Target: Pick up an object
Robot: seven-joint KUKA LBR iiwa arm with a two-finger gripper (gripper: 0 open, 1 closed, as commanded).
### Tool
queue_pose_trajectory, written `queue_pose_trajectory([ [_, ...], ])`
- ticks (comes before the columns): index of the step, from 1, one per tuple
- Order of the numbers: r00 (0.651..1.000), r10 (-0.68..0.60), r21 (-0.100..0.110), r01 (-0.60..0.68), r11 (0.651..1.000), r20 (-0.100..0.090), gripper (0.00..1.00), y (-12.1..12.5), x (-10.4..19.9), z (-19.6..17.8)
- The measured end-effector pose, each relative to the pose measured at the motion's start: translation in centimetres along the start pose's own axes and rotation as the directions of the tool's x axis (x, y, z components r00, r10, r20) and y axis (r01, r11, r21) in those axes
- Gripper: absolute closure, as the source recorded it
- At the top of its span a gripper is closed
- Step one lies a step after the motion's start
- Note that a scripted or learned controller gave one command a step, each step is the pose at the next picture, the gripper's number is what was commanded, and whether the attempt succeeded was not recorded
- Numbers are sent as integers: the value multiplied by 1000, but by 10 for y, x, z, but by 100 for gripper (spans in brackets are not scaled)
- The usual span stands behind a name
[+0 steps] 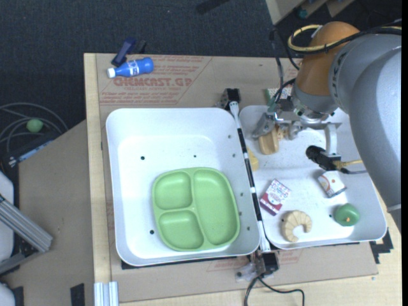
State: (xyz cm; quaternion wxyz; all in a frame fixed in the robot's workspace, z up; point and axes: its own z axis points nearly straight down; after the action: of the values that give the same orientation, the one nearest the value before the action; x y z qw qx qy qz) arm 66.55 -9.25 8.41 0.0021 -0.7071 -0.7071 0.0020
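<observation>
The claw (275,127) hangs low over the far left corner of the right bin (376,228), right above a tan object (268,143); I cannot tell its grip. Nearer the camera from it lie a red-and-white packet (274,195), a croissant (296,224) and a green apple (345,215). Left of it, the other bin (127,132) holds 1 green tray (194,208).

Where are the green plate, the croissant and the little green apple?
green plate (194,208), camera view, on the ridge where its three compartments meet.
croissant (297,224), camera view, on its curved middle.
green apple (346,215), camera view, on its round body.
</observation>
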Motion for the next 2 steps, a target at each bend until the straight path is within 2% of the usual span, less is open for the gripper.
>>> queue_pose_trajectory([
  [2,1000,0,0,0,1000,1,0,0,1,0],
])
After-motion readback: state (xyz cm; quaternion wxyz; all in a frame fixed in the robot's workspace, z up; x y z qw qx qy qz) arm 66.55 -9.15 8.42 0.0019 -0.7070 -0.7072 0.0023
